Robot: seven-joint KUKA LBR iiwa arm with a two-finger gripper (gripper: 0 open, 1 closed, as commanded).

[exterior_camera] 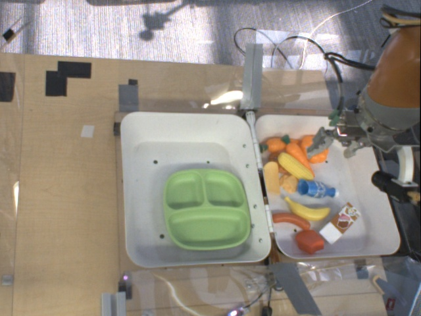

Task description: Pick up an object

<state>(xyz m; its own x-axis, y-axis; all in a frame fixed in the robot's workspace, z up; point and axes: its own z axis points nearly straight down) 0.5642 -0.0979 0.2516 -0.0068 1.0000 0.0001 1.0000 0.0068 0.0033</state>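
- The end effector [334, 139] hangs over the upper part of the right bin [375, 196], its two fingers spread wide, with nothing between them.
- One fingertip [321, 140] is just beside an orange carrot-like piece [318, 154] in the toy food pile.
- Down and to the left of the end effector lie a yellow corn cob [295, 166] and a blue bottle [316, 189].
- Further below it are a banana [308, 210], a red sausage [290, 220], a red block [309, 241] and a small carton [342, 221].
- Well to its left, the left bin [145, 176] holds a green divided plate [206, 209].
- Both bins rest on the bench [59, 196].
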